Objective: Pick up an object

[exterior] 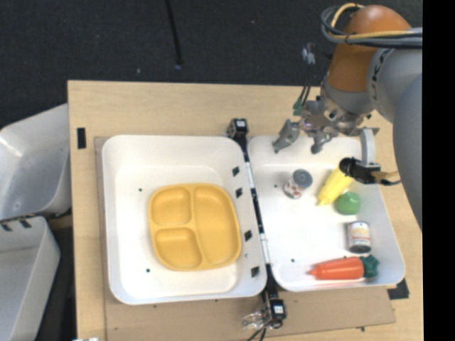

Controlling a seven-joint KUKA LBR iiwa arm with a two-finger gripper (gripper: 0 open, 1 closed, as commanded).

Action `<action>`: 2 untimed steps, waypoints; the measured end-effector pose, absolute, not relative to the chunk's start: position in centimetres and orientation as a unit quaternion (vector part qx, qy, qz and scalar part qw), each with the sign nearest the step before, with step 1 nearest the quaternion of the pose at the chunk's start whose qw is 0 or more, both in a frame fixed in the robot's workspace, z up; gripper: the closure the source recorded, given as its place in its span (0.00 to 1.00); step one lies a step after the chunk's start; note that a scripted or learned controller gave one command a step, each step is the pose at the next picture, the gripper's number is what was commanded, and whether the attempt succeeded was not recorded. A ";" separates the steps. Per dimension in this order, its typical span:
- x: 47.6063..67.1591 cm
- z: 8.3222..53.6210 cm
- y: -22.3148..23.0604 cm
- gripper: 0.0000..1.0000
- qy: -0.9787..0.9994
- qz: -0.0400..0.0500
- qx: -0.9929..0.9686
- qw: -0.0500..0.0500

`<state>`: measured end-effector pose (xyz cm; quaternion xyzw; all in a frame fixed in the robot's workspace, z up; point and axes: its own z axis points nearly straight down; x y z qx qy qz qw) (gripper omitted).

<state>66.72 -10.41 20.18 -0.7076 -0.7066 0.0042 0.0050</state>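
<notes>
Pincer [302,138] hangs over the top edge of the right bin [284,261], fingers spread apart w/ nothing between them. Arm comes in from approx 1 o'clock, orange band above the wrist.

Objects all lie in the right bin, apart from the pincer. Small can on its side [298,182] sits nearest, at 6 o'clock from the pincer. Yellow piece [334,187] is at 3 o'clock of the can, touching a green ball [348,203] at its 4 o'clock. Small jar [360,236] lies at 6 o'clock from the ball. Orange carrot w/ green top [343,269] rests along the bin's bottom rim.

Left bin [121,162] holds a yellow divided plate [194,226], approx centre. Both bins sit side by side on the bench [156,105].
</notes>
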 end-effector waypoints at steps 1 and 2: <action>67.0 21.2 -10.4 0.00 -0.707 -0.001 -0.707 0.000; 66.1 15.7 -10.0 0.00 -0.707 0.001 -0.707 0.000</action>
